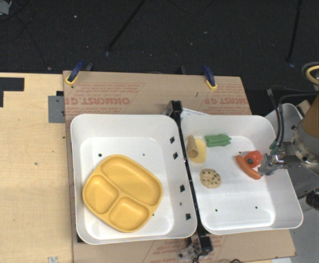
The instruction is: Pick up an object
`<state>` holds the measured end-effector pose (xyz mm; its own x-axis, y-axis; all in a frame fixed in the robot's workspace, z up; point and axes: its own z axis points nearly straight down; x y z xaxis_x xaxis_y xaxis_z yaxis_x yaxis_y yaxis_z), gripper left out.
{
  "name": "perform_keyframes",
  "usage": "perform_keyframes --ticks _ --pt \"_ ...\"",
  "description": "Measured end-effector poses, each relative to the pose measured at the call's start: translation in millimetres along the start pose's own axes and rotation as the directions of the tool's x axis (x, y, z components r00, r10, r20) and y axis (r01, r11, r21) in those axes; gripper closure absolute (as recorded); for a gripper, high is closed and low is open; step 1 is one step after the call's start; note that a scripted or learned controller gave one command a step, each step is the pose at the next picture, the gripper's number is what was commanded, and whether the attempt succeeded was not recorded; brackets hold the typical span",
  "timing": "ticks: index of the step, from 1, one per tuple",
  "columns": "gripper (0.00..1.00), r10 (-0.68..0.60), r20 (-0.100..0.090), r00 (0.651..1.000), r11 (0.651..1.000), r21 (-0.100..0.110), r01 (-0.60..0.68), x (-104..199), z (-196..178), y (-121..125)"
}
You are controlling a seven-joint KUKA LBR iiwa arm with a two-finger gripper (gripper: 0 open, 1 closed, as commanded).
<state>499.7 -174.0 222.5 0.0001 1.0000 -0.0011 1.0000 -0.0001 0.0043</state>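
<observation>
Worktop, two white bins: left bin holds my yellow divided plate; right bin holds bread roll, green piece, cookie, orange-red toy touching my claw, whose state I cannot tell.

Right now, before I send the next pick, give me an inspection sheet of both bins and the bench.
Surface: two white bins side by side, left bin and right bin, on a cardboard sheet held by two clamps.
Job's things: in the right bin, a green piece, a tan roll, a cookie and a red-orange toy.
Clutter: yellow divided plate in the left bin.
Grippers: gripper at the right bin's right edge, beside the red-orange toy; grip cannot be told.
Cables: dark cables on the black floor behind the bench.
Surroundings: wooden bench top to the left.
</observation>
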Motion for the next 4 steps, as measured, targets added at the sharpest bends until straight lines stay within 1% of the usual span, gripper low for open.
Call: perform_keyframes --ticks 1,2,3,4 --pt "1.0 -0.005 -0.002 1.0 1.0 0.005 0.005 57 0 16" --pt "1.0 -0.005 -0.002 1.0 1.0 0.005 0.005 118 -4 21" --pt "1.0 -0.004 -0.002 1.0 1.0 0.005 0.004 176 -11 30" --pt "1.0 -0.004 -0.002 1.0 1.0 0.005 0.004 229 -19 33"
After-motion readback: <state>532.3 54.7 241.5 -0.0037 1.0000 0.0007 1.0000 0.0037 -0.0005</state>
